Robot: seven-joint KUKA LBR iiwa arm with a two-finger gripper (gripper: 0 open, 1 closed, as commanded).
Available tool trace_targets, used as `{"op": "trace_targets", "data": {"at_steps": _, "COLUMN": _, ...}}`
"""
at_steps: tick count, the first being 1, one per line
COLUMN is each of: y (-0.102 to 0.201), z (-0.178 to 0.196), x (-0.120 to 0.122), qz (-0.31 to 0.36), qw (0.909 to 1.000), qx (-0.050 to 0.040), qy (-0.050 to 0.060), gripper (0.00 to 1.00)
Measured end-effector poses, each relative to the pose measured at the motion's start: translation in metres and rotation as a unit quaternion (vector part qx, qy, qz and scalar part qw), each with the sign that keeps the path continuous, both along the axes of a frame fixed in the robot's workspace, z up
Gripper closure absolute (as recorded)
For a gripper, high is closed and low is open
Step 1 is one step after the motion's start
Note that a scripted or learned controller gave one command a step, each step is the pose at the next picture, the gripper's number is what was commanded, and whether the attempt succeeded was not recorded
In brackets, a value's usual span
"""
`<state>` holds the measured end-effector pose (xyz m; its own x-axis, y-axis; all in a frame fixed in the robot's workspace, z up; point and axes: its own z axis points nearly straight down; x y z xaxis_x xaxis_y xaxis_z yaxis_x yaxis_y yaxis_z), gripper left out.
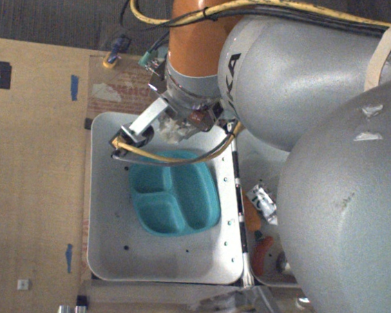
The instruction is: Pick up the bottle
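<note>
bench (27,169): bears both bins side by side, with bare board to their left.
left bin (101,198): stands in the middle of the view, its right rim just beside the right bin.
divided tray (174,199): lies in the left bin, close to its right wall, with bare floor to its left and on its near side.
right bin (258,164): mostly under the arm.
arm (313,95): reaches in from the right, across the right bin.
gripper (176,127): over the far part of the left bin, above the tray's far edge.
two small things (264,201): in the right bin near its left wall, one farther, one nearer, partly under the arm.
</note>
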<state>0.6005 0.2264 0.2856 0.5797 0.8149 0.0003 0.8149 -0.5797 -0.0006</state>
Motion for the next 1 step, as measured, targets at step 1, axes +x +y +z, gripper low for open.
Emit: {"op": "trace_targets", "data": {"at_steps": 1, "y": 0.0012, "z": 0.0102, "x": 0.0001, "qz": 0.002, "qw": 1.0, "qx": 0.0003, "qy": 0.0, "gripper": 1.0}}
